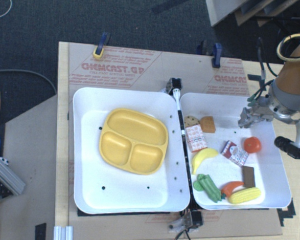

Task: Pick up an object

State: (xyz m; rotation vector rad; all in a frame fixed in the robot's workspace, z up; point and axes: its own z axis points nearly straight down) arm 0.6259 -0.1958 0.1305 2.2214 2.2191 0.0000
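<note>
The right bin holds several toy foods. Among them are a red tomato, a yellow banana, a corn cob, a green pea pod, a brown chocolate bar, a cookie, a piece of toast and two red-and-white packets. My gripper hangs over the bin's back right part, just above and left of the tomato. Nothing shows between its fingers.
The left bin holds a yellow divided plate. A black divider clip sits between the bins at the back. Blue and yellow clamps hold the cardboard sheet at the rear.
</note>
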